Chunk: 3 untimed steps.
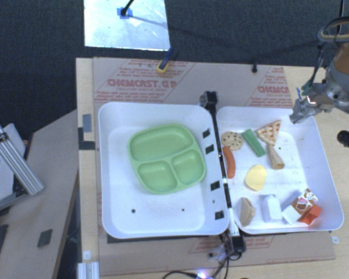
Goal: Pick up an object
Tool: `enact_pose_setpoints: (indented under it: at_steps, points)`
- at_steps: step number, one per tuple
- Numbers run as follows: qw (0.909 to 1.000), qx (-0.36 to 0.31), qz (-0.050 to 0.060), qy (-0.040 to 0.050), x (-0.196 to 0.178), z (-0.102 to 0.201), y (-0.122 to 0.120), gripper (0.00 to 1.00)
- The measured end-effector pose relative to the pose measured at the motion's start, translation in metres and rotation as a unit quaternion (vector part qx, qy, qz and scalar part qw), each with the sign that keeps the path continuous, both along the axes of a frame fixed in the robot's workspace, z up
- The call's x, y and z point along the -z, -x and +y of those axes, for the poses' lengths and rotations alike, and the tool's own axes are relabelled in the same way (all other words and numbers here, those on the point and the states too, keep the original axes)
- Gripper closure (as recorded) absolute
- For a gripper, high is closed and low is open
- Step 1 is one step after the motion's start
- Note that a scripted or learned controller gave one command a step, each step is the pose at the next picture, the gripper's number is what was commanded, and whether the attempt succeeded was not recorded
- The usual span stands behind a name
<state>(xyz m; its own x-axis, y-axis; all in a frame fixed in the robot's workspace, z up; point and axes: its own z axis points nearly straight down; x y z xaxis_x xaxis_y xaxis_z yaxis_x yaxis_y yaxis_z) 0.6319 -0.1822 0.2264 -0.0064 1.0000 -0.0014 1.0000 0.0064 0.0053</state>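
The gripper (pixel 298 113) hangs over the far right corner of the right bin (pixel 327 173), and whether it is wide or narrow I cannot tell. Nothing is visibly held. In that bin lie a pizza slice (pixel 269 132), a green stick (pixel 254 143), a cookie (pixel 231 140), a hot dog (pixel 229 162), a cone (pixel 276 157), a yellow piece (pixel 256 178), a bread roll (pixel 246 211), a white block (pixel 271 207) and a small carton (pixel 304 206). The left bin (pixel 113 214) holds a green divided plate (pixel 166 158).

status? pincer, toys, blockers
Pincer at right bin's top edge, holding nothing seen. Toys loose in bin, pizza slice nearest. No blockers.
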Motion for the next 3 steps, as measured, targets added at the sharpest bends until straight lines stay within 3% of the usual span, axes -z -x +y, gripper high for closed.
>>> enact_pose_setpoints:
  at_steps: [3]
  points:
    - [1.0,-0.001,0.003,-0.0017,0.002,0.142,0.066,1.0]
